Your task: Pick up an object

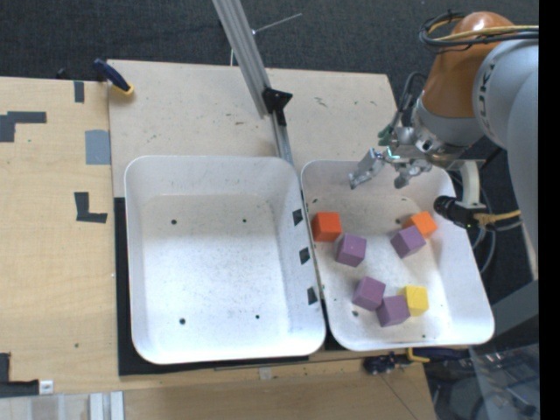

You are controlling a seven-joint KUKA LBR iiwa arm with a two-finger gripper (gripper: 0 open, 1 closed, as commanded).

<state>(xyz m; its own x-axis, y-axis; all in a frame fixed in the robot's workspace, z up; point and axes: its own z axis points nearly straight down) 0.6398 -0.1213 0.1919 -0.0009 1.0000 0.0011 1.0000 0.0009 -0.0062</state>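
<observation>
Pincer spread and bare at right bin's far end; nearest object, orange cube, toward camera and leftward, purple cubes beyond.

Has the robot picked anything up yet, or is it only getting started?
Only getting started, it seems. Nothing looks done: the claw is open over the far end of the right bin, with nothing between its fingers. All the blocks lie on the bin floor, among them the orange cube and a purple cube nearest the claw. Left to do: lower onto one, close on it and lift.
</observation>
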